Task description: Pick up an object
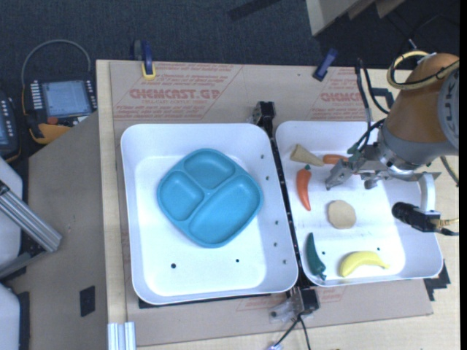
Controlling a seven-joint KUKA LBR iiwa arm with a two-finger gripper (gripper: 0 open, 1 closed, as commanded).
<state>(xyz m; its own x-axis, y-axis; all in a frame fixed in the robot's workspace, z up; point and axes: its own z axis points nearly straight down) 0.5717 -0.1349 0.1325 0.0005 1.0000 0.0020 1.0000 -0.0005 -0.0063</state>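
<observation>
The right bin [408, 257] holds several small objects. An orange pepper [303, 188] lies near its left wall, with a tan wedge [302, 154] and a small orange piece [333, 159] behind it. A round tan lump [341, 214] sits mid-bin and a yellow banana [363, 263] lies near the front. A dark green piece [312, 254] rests along the front-left wall. My gripper [355, 179] hangs over the back of this bin, just behind the tan lump and right of the pepper. It is open, with bare white bin showing between its fingers.
In the left bin [139, 195] lies a blue divided plate [210, 195]. The grey and orange arm [419, 115] covers the right bin's back right corner. A black cable part [412, 216] sticks out over the bin's right side.
</observation>
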